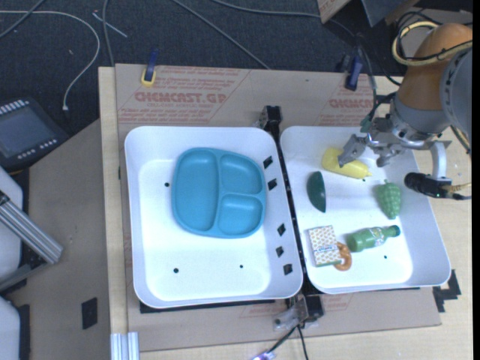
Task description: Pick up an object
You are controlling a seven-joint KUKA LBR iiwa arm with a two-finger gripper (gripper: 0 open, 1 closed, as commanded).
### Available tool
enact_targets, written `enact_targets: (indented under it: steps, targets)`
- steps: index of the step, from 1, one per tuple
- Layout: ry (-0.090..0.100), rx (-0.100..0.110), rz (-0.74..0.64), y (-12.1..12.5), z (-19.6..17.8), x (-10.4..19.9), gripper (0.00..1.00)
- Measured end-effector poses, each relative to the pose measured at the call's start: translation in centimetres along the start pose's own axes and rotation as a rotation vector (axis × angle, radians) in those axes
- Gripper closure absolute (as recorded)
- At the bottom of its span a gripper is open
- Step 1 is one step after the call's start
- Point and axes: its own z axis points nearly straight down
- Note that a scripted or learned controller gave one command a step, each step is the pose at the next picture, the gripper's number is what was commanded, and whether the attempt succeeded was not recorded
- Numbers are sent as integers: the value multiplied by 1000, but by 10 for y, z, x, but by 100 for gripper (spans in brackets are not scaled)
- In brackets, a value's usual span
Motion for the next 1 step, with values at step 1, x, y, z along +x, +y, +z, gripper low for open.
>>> enact_targets:
  steps: [1]
  targets:
    - [0,13,-2,-3,44,-1,0]
